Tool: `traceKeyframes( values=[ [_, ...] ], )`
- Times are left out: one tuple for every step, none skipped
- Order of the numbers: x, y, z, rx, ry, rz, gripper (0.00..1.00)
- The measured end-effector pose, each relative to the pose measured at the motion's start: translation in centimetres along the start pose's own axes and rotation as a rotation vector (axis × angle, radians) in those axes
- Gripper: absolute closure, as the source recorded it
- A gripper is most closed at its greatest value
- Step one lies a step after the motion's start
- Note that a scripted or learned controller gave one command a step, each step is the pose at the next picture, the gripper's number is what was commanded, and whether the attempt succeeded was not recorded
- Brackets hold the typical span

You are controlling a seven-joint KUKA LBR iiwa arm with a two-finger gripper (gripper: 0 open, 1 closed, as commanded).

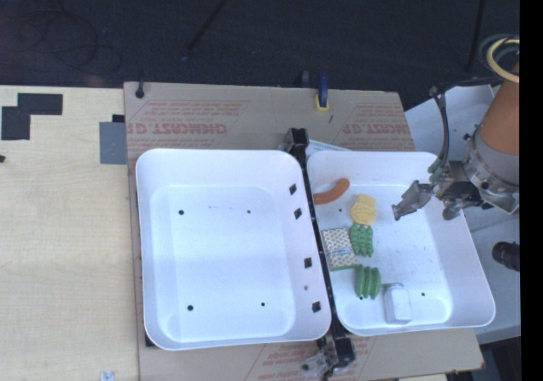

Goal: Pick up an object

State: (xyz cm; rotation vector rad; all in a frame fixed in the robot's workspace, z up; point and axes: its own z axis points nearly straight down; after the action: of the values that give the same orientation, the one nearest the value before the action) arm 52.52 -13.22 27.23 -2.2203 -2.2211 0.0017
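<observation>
Glossy white right bin (462, 286) carries small plastic toys beneath the gripper (428, 201), spread wide, empty.

Left bin (161, 201) floor bare; right bin (462, 273) right half open, toys (363, 239) crowd divider side.

One fixed camera looks down at a slant on both bins (221, 169) from above

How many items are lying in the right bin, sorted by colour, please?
Orange: 1, sausage-shaped piece
Yellow: 1, round ridged piece
Green: 2, upper green piece and lower green piece
Patterned: 1, flat card
White: 1, small block
Total: 6
</observation>
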Motion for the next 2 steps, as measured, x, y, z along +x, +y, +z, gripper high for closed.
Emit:
traceKeyframes(
  values=[
    [-8.4, 9.6, -4.1, -0.01, -0.006, 0.001, 0.0],
    [-8.3, 12.0, -9.6, -0.007, -0.002, 0.0, 0.0]
  ],
)
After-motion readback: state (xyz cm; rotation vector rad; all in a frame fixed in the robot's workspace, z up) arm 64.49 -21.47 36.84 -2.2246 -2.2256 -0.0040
